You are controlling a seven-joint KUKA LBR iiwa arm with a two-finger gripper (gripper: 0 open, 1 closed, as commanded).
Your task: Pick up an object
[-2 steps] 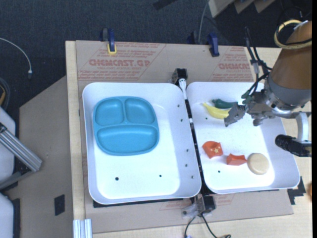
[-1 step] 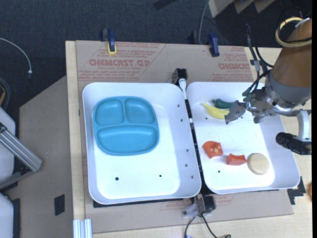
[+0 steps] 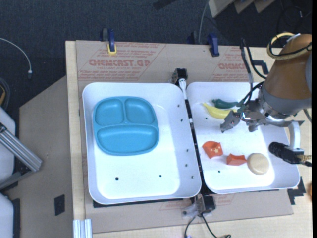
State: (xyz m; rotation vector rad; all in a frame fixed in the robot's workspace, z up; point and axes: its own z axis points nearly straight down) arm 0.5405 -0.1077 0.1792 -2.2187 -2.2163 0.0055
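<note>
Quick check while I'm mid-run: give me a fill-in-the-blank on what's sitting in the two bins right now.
1. The blue divided plate lies in the ____ bin.
2. The banana lies in the right bin beside a ____ object.
3. The hand hovers over the ____ bin.
4. The beige round object lies just right of a ____ piece.

Missing words: left; green; right; red

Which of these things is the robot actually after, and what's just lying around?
Likely for the job, in the right bin by the gripper:
yellow banana-like piece
green piece
orange-red lump
red piece
cream round thing

Just lying about:
blue divided plate in the left bin
blue clamps
</note>
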